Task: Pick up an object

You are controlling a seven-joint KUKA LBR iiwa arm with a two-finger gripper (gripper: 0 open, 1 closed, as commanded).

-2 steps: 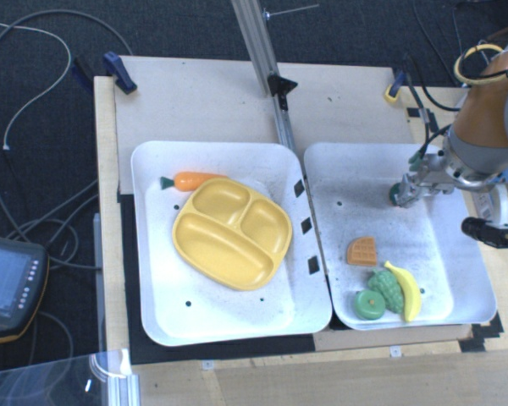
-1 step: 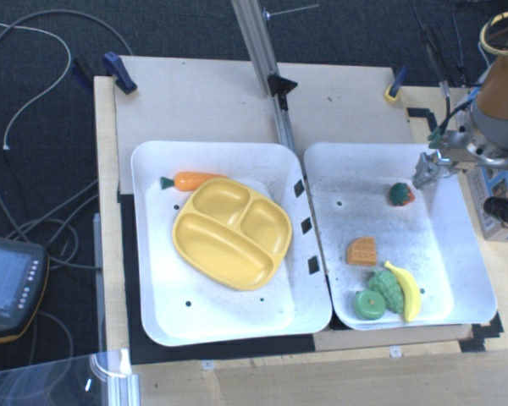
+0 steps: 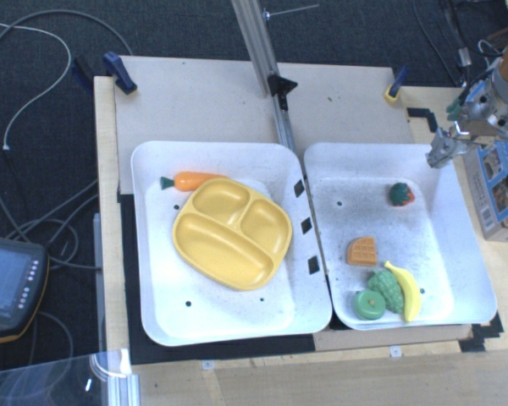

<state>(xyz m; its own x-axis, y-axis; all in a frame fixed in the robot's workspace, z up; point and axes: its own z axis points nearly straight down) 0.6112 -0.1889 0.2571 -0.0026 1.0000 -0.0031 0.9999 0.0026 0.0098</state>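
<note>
- My gripper (image 3: pixel 444 150) hangs over the far right corner of the right bin (image 3: pixel 457 252). I judge it is parked there to leave the toys in clear sight before a pick.
- Nothing is between its fingers. I cannot tell whether they are apart or closed, as they blur into one grey lump.
- Candidates sit in the right bin: a green-and-red piece (image 3: pixel 400 194) nearest the gripper, a waffle (image 3: pixel 362 251) in the middle, then a banana (image 3: pixel 406 290), grapes (image 3: pixel 388 288) and a green round toy (image 3: pixel 369 304) bunched at the near edge.
- The left bin (image 3: pixel 152 252) holds a yellow divided plate (image 3: pixel 231 232), which hides part of the carrot (image 3: pixel 190 180) beside it.
- The arm is cut off at the right.
</note>
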